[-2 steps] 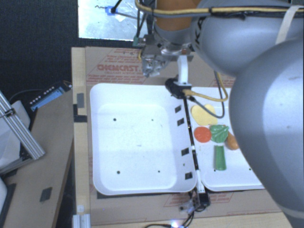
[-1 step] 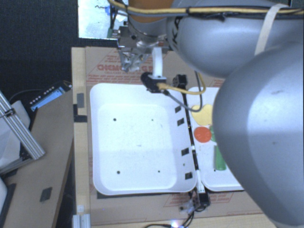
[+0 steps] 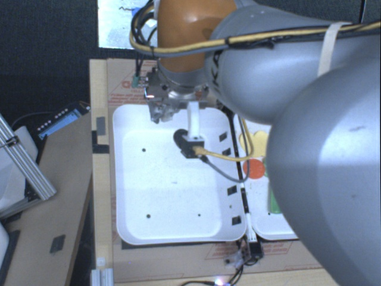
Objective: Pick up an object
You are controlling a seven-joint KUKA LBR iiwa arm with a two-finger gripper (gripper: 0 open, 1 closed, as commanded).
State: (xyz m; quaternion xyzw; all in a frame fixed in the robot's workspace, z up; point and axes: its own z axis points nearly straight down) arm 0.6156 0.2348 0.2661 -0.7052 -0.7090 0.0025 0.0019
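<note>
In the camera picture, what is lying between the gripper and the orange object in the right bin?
In the camera view, between the gripper and the orange object lie bare white floor of the left bin, a grey cable, and the bins' dividing rims.

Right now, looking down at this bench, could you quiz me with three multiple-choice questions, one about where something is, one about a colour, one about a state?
1. Over which bin is the gripper?
A. the left bin
B. the right bin
C. neither, it is off the bench

2. What colour is the round thing in the right bin?
A. blue
B. orange
C. black

3. How does the arm lie across the right bin?
A. it stays wholly clear of it
B. it covers much of it
C. it rests flat inside it

Answers: 1 A, the gripper hangs above the far edge of the left bin. 2 B, an orange round thing peeks out beside the arm. 3 B, the grey arm reaches in from the right and hides most of that bin.
</note>
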